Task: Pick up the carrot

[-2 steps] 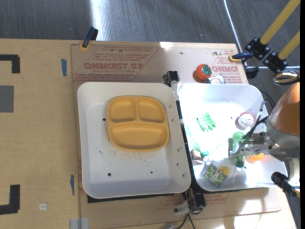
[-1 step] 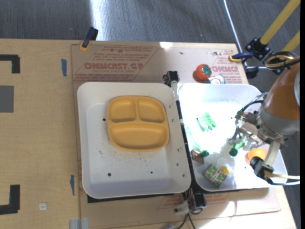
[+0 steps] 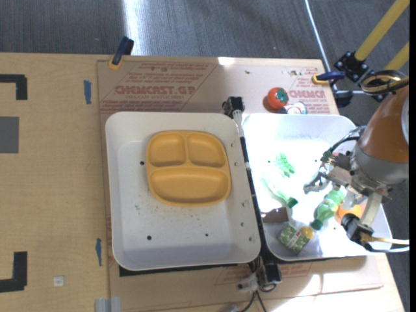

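Two shallow white bins are seen side by side on a brown cardboard-covered bench, and the yellow divided plate (image 3: 188, 166) is taken here as the landmark. This plate, with three compartments, is set in the upper middle of the left bin (image 3: 123, 239). To the right of the plate, past the divider between the bins, the right bin (image 3: 305, 125) is brightly lit and partly washed out. In it, right of the plate, a small green leafy item (image 3: 284, 164) is seen, and lower right of the plate a pale green elongated piece (image 3: 278, 194) is laid at a slant. Further down and right of the plate a small green-and-yellow packet (image 3: 294, 236) is found, with a green bottle (image 3: 326, 208) just beside it, tilted. Far right of the plate the grey arm with its orange band (image 3: 385, 135) is lowered into the right bin, and the gripper (image 3: 338, 186) is placed just above the green bottle. Whether anything is held cannot be told. A small orange patch, taken for the carrot (image 3: 354, 211), is seen just right of the bottle, partly hidden under the wrist. Above and right of the plate, outside the bins, a red tomato-like toy (image 3: 276, 98) is rested on the cardboard.
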Controlling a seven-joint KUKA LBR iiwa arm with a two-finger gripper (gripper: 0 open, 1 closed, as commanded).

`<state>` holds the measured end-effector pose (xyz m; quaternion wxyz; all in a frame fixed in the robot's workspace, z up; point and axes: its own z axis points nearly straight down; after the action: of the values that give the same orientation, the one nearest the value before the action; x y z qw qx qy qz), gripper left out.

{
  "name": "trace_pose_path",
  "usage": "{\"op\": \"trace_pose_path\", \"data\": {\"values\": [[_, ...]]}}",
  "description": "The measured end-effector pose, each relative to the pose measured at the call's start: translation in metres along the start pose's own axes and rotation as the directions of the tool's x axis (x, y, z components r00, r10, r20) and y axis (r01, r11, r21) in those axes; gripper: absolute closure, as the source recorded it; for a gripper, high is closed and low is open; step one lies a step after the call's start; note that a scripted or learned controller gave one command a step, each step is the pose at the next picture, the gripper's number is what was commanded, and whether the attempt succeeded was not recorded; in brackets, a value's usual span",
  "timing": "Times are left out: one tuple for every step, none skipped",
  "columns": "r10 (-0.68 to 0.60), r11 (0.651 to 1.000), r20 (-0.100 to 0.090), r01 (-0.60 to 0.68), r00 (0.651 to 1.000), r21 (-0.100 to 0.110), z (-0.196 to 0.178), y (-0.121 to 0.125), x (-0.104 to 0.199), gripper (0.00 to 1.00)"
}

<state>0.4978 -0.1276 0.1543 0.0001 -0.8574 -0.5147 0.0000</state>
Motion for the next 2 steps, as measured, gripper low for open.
{"op": "trace_pose_path", "data": {"values": [[0.032, 0.999, 0.000, -0.032, 0.999, 0.004, 0.011, -0.025, 0.007, 0.00], [0.030, 1.000, -0.001, -0.030, 1.000, 0.003, 0.001, -0.025, 0.008, 1.00]]}}
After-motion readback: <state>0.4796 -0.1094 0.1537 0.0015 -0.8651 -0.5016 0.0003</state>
